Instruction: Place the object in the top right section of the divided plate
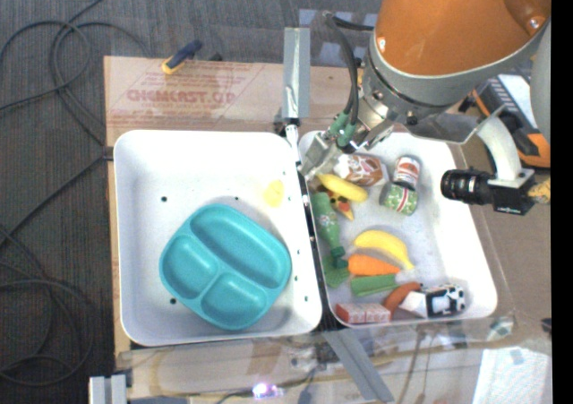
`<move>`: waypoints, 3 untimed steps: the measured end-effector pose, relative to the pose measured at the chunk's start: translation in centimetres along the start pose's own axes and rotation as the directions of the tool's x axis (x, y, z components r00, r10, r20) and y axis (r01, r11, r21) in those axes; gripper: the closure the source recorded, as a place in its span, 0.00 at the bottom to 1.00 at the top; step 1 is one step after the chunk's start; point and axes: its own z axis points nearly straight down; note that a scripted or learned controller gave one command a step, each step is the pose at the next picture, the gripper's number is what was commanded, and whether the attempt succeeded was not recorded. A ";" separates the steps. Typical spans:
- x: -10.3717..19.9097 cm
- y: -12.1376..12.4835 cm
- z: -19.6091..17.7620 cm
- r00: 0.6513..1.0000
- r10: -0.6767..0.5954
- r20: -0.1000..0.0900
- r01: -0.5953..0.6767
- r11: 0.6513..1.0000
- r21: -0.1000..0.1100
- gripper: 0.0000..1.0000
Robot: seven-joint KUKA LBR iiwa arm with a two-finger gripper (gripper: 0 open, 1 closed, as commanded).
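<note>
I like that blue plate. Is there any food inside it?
No food shows inside the blue divided plate. Its three sections look bare. A small yellow piece lies beside it.

The grey arm [466,26] enters from the upper right, its orange band filling that corner. Its gripper [336,147] points down and left, low over the bench.

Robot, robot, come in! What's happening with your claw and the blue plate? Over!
Claw low over right bin's top-left corner, beside toy food. Blue plate in left bin, nothing on it. Small yellow piece lies near plate.
</note>
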 end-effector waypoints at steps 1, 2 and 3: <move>9.5 5.7 5.2 1.000 -0.023 -0.006 0.023 1.000 0.002 1.00; 10.5 6.3 13.8 0.909 -0.417 -0.007 0.417 0.909 -0.002 1.00; -1.6 -1.3 19.7 0.894 -0.448 -0.005 0.448 0.894 -0.001 1.00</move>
